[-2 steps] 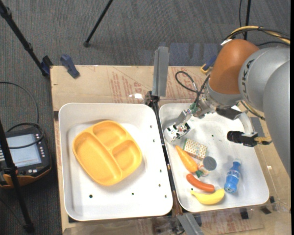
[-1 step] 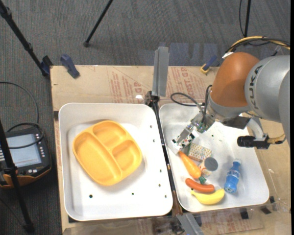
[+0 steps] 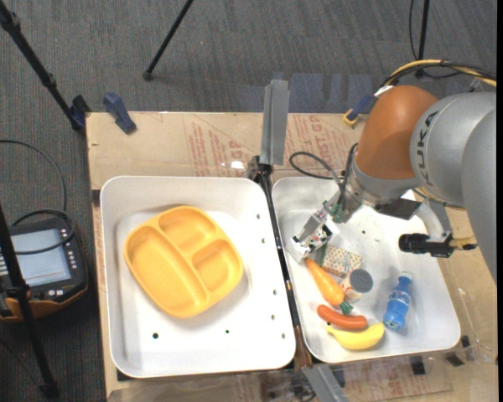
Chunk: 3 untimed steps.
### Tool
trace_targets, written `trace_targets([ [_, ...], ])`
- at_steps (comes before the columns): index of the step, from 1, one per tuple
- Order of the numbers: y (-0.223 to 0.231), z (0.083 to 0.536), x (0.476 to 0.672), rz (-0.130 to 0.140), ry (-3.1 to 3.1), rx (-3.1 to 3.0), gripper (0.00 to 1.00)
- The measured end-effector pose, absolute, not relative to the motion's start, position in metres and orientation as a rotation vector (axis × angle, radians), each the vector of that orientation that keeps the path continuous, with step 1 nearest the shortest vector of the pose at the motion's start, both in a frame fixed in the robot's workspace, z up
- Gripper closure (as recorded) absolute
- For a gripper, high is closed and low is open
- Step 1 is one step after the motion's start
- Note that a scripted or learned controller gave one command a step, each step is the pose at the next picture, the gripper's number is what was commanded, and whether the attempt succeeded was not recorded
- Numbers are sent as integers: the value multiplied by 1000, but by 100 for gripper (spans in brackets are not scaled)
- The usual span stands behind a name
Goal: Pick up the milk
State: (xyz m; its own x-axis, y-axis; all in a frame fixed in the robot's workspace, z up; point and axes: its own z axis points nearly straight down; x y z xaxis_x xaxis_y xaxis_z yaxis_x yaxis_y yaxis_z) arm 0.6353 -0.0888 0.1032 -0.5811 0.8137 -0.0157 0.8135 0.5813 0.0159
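Observation:
My gripper (image 3: pixel 308 238) hangs low over the left side of the right bin (image 3: pixel 427 329), reaching in from the grey arm with its orange band (image 3: pixel 396 141). Just below and to the right of its tip lies a small pale patterned carton (image 3: pixel 342 260), which I take to be the milk. A bit of white with green and red markings (image 3: pixel 322 239) shows right at the gripper tip; I cannot tell whether it is a separate item or part of the carton.
In the right bin an orange carrot (image 3: pixel 327 281), a red pepper (image 3: pixel 342 315), a banana (image 3: pixel 358 336), a grey round can (image 3: pixel 361 280) and a blue bottle (image 3: pixel 397 301) crowd the front. A yellow divided plate (image 3: pixel 184 260) lies in the left bin (image 3: pixel 117 216).

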Motion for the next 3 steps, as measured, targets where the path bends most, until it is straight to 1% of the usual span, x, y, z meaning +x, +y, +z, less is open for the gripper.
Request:
trace_targets([
  [1, -91, 118, 640, 19, 2755, 1423, 100],
  [2, -91, 117, 640, 18, 2755, 1424, 0],
  [3, -99, 87, 580, 2, 2985, 984, 0],
])
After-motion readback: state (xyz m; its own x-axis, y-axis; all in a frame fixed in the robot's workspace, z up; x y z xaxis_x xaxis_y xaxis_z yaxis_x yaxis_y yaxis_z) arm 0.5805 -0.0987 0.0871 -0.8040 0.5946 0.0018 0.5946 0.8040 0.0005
